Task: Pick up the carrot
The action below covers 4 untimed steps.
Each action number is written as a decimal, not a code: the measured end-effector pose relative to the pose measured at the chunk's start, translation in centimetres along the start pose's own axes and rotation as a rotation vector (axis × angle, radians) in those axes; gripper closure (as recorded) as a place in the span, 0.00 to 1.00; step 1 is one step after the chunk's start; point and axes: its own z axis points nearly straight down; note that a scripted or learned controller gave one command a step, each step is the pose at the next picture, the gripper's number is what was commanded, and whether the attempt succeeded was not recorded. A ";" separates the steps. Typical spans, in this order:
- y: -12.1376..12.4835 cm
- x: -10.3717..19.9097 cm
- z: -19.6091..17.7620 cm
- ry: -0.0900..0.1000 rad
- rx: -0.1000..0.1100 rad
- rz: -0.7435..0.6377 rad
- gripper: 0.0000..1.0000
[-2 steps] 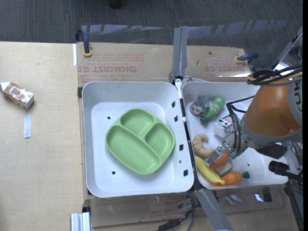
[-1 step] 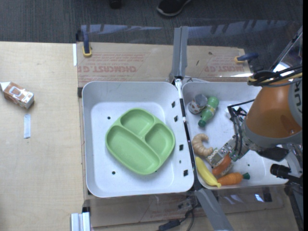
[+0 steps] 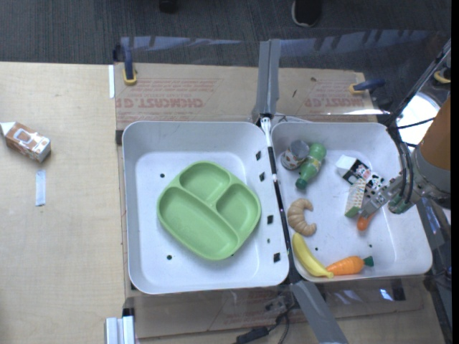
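The carrot (image 3: 346, 266), orange with a green stub at its right end, lies flat near the front wall of the right bin (image 3: 409, 264). Its left tip touches a yellow banana (image 3: 308, 258). My gripper (image 3: 362, 206) hangs over the right half of that bin, behind the carrot and clearly apart from it, pointing down and to the left. A small red-orange object (image 3: 363, 223) sits just below its tip; whether the gripper touches it is unclear. The grey arm with its orange band (image 3: 434, 145) comes in over the bin's right wall.
The right bin also holds a croissant (image 3: 303, 216), a green bottle (image 3: 310, 165), a grey lump (image 3: 294, 155) and a white box (image 3: 353, 168). A green divided plate (image 3: 208, 210) lies in the left bin (image 3: 143, 192). A small carton (image 3: 27, 142) rests on the bench at left.
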 end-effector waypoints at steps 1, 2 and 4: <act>-0.4 -0.2 -6.5 -0.001 0.000 0.158 1.00; -0.4 -0.2 -6.5 -0.001 0.000 0.158 0.00; 1.9 3.7 11.0 0.004 0.004 0.240 0.00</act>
